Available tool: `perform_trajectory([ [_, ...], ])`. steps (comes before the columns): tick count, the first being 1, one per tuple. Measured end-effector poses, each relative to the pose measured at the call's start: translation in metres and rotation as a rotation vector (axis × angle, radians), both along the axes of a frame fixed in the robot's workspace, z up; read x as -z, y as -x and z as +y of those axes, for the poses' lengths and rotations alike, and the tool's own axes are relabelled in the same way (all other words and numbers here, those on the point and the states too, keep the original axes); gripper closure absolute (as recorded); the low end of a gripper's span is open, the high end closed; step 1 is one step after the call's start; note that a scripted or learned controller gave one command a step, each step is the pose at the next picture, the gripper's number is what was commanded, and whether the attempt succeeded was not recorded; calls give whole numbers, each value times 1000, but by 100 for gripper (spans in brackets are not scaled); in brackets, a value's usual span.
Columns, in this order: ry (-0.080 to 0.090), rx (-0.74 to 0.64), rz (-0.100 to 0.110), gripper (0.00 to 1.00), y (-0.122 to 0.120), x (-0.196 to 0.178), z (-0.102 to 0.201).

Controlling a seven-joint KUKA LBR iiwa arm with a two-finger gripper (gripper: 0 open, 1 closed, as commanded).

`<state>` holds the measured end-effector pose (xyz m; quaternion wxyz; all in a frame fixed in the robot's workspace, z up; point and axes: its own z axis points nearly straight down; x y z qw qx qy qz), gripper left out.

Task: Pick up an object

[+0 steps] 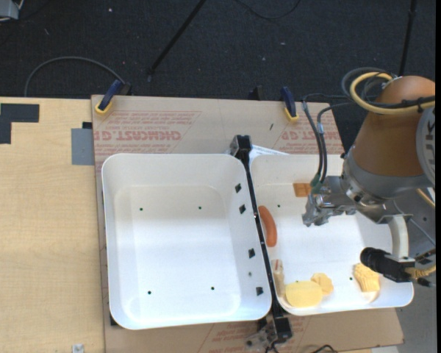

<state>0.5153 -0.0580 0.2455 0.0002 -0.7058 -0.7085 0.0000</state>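
In the right bin, an orange oblong object lies against the left wall. A pale yellow rounded piece sits at the near edge with a smaller yellow lump touching it. A thin tan piece stands beside them. A ridged yellow piece lies near the right corner. A small orange-brown block rests toward the back. My gripper hangs over the middle of the right bin, right of the orange object; nothing shows between its fingers.
The left bin is beside the right one, with a black divider strip between them. Both stand on a cardboard sheet held by clamps. The bulky arm covers the right bin's right side.
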Motion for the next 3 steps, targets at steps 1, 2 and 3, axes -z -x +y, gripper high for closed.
perform_trajectory([
  [1,0,1,0,100,-10,-4,46],
  [2,0,0,2,100,-23,11,99],
  [3,0,0,1,100,-45,20,153],
])
